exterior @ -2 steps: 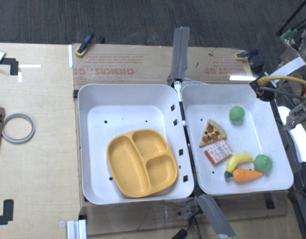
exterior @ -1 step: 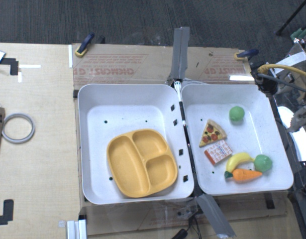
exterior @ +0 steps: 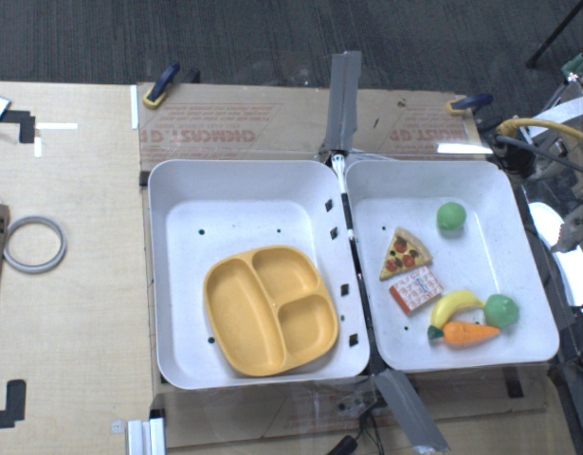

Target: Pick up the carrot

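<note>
Nearest the camera, the small orange plastic carrot point(exterior: 469, 334) lies in the front right corner of the right-hand shallow white bin point(exterior: 519, 354), long axis running left to right, leafy end left, tip right. It touches the yellow plastic banana point(exterior: 455, 304) behind it (a green ball point(exterior: 501, 310) sits just beside its tip); how the claw stands I cannot tell.
</note>
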Available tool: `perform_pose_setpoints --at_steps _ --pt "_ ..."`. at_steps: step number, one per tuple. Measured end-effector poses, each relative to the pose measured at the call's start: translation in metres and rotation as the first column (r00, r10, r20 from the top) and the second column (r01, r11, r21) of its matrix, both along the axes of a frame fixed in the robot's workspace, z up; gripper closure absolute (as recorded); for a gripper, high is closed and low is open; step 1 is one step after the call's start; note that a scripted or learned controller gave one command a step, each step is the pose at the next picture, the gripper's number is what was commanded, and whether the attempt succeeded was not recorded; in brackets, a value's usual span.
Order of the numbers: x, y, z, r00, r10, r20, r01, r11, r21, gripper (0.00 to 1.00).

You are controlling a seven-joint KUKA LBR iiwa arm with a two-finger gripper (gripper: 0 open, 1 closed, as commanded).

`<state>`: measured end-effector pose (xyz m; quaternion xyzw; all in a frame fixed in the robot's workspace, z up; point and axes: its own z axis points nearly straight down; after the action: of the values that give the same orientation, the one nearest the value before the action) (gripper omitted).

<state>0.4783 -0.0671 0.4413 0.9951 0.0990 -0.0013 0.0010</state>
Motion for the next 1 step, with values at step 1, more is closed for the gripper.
perform_pose_setpoints --at_steps 1 --pt "-0.0001 -0.0022 0.0001 1.0 -0.001 0.0 0.001 1.0 0.0 0.0"
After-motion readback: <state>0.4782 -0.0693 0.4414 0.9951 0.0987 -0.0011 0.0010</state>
